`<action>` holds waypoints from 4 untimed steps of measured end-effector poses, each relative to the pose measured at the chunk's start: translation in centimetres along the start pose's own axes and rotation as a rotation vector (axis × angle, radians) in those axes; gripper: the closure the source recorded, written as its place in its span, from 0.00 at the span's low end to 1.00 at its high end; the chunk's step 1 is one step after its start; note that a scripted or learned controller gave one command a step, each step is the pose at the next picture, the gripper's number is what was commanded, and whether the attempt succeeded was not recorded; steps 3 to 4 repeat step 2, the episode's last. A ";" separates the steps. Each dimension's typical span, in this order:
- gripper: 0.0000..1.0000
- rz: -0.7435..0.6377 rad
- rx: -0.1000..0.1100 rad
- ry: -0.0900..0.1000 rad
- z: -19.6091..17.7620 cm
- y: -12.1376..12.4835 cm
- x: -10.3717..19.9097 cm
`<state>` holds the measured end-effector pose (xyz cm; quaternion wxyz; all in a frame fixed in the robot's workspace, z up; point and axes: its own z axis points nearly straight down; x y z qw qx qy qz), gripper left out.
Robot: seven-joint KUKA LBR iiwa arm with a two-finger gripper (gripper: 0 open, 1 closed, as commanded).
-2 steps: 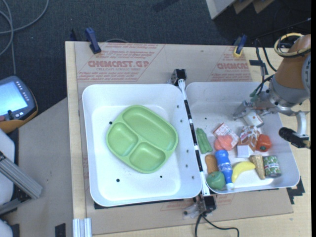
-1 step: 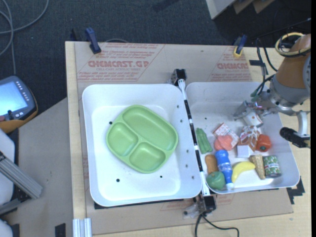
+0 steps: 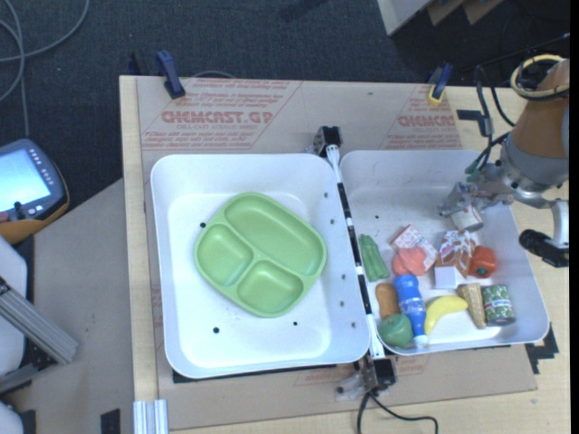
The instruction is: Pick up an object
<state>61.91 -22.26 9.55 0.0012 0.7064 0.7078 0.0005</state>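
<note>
A dark grey carpeted floor (image 3: pixel 271 25) is seen around the bench (image 3: pixel 271 107); cables (image 3: pixel 27 25) are trailed across it at upper left

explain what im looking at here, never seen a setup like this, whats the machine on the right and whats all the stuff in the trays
One camera looks down at a slant on a bench with two shallow white bins. The grey machine with the orange band is a robot arm reaching in from the right; its gripper hangs over the right bin. That bin holds small toy foods: a banana, a blue bottle, a carrot, a green can and others. The left bin holds a green divided plate. Whether the gripper holds anything is too small to tell.
</note>
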 end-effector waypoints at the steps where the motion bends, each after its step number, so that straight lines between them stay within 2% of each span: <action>1: 1.00 -0.005 0.002 0.001 1.1 5.0 7.1; 2: 1.00 -0.003 0.004 0.002 1.0 4.8 12.5; 4: 1.00 -0.003 0.004 0.002 1.0 4.8 12.5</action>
